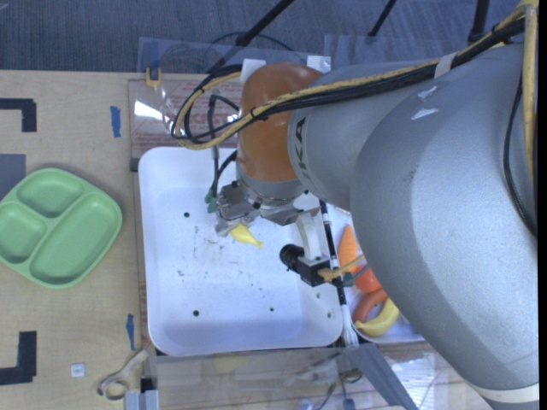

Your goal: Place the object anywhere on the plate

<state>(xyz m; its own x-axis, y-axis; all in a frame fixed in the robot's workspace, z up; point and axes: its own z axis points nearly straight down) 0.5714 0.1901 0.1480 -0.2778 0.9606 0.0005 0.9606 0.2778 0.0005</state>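
Just beside the claw, on its lower right in the view, found one small yellow object lying on the floor of the left bin. Looked close enough to the claw's tip to be touching, yet could not settle touching or apart. Could not judge the claw's state either, whether released, clenched or grasping, under the bulk of the wrist. Directly above the claw, counted one orange band on one grey arm, with yellow and black cables looped over it. Well to the left of the claw, outside the bin, saw one green plate resting on the wooden bench, divided into three compartments and far apart from the yellow object. Counted two white bins in all: the left one under the claw, and the right bin mostly hidden beneath the arm. To the right of the claw, in that right bin, made out two orange pieces and one curved yellow piece. Left of the claw, along the bin's outer edge, counted two blue tape strips, one far and one near.
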